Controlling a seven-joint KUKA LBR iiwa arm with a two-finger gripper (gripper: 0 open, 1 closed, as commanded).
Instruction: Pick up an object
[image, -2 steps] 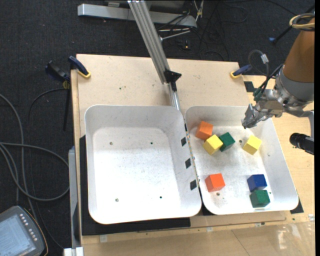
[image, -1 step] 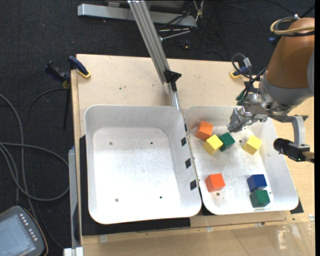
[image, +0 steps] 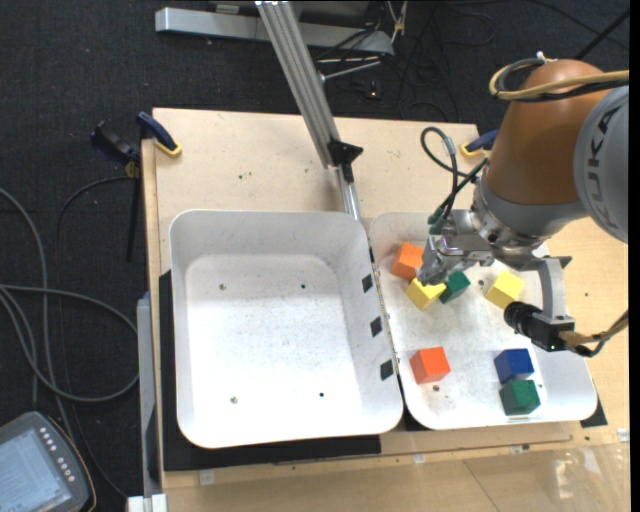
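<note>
Nothing has been lifted yet, by the look of things. The claw (image: 436, 272) is down low in the right bin (image: 560, 405), right at a tight cluster of an orange block (image: 406, 259), a yellow block (image: 426, 292) and a small green block (image: 456, 285). Whether it is released or clenched cannot be told from this angle, and no block is visibly caught in it. The grasp and the lift seem left to do. The yellow block, the likely target, is a small plain cube lying tilted, touching the green one.
</note>
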